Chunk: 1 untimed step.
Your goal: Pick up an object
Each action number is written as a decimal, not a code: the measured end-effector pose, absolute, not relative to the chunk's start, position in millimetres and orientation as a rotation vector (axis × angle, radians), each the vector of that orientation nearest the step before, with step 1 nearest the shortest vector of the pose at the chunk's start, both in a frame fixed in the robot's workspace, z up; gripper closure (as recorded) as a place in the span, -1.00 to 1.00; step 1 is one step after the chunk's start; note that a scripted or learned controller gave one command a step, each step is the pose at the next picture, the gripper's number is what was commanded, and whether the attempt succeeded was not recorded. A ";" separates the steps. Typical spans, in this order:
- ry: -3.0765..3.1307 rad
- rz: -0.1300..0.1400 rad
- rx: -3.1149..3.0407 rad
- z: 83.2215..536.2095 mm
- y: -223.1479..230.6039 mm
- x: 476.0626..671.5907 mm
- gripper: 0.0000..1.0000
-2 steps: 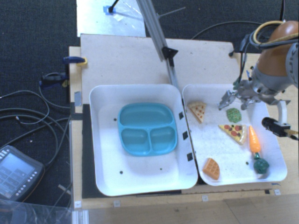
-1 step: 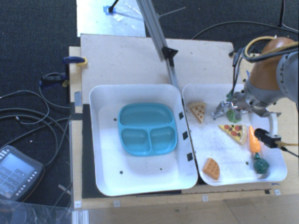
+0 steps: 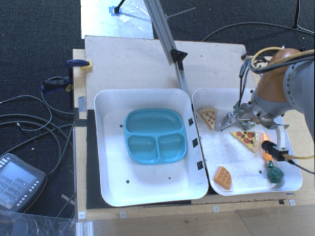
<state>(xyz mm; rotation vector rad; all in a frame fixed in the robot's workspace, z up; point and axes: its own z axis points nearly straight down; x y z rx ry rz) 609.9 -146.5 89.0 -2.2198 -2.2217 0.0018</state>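
Note:
Several toy foods lie in the right bin. A pizza slice rests near the bin's left wall, and a second pizza slice lies toward the middle. At the front sits a waffle. An orange carrot and a green broccoli piece lie at the right. My gripper hangs low over the bin floor between the two pizza slices, just right of the first one. I see nothing held in it.
The left bin holds a blue divided plate. A grey pole slants from the top down to the wall between the bins. Cables loop by the arm's wrist.

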 end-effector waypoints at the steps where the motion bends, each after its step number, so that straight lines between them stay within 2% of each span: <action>1: -2.224 -0.005 -2.223 102.3 -146.6 611.5 1.00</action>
